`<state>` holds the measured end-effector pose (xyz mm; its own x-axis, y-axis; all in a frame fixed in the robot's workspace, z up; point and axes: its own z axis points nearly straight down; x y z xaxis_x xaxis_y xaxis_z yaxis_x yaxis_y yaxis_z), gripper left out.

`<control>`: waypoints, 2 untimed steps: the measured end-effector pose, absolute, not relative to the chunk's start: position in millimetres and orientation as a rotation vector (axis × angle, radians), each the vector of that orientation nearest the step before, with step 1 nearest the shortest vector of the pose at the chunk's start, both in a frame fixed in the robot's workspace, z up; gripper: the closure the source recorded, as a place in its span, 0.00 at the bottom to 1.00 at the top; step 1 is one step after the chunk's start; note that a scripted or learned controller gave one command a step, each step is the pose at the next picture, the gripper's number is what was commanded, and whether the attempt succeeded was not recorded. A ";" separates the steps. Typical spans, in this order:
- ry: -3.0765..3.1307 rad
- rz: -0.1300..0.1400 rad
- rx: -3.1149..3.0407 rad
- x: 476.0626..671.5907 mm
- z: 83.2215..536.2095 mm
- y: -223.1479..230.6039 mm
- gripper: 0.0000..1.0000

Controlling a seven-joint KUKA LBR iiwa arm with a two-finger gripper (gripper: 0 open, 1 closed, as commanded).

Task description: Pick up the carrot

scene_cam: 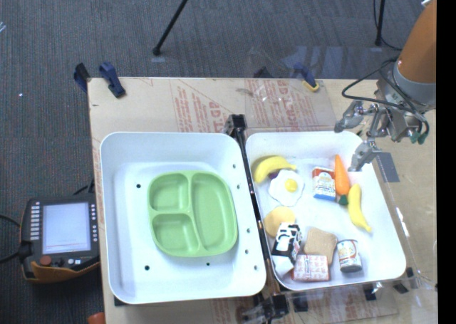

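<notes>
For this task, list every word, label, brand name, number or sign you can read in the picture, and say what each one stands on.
Nothing can be read with certainty.
Cardboard sheet under the bins: red printed lettering, too faint and skewed to read.
Small carton: label too small.
Can: label blurred.
Red-patterned packet: print too small.
Black-and-white carton: no readable text.
Handheld pendant beside the bench: screen washed out.

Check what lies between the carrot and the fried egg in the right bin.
In the camera view, a small carton stands between the carrot and the fried egg, close beside the carrot.
</notes>
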<state>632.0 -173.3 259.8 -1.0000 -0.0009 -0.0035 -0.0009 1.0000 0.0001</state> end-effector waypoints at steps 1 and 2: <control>3.139 0.007 0.288 635.3 86.0 -201.0 0.00; 3.120 0.003 0.271 642.5 105.1 -198.6 1.00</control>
